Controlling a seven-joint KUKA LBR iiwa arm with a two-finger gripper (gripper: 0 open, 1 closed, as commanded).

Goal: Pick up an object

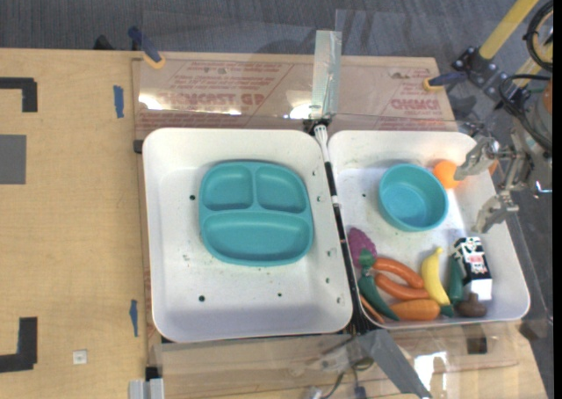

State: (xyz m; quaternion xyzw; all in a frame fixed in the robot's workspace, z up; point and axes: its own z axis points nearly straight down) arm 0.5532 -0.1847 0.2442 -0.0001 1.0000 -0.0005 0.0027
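Yellow banana (432, 274) lies in the right bin (514, 287), below and left of the claw, long axis running near-vertical in the view, beside orange carrots (399, 272) and a small black-and-white carton (474, 264). A teal bowl (411, 197) and an orange ball (445, 172) sit just left of the claw. Left bin (167, 239) bears a teal divided plate (255, 213). Bench is tan board over grey carpet. The claw (492, 182) hangs at the right bin's right wall, fingers apart, clamping nothing.

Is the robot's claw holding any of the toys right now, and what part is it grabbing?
No, nothing is held. The claw hangs open over the right bin's right side, with nothing between its fingers. The orange ball sits just to its left, apart from it.
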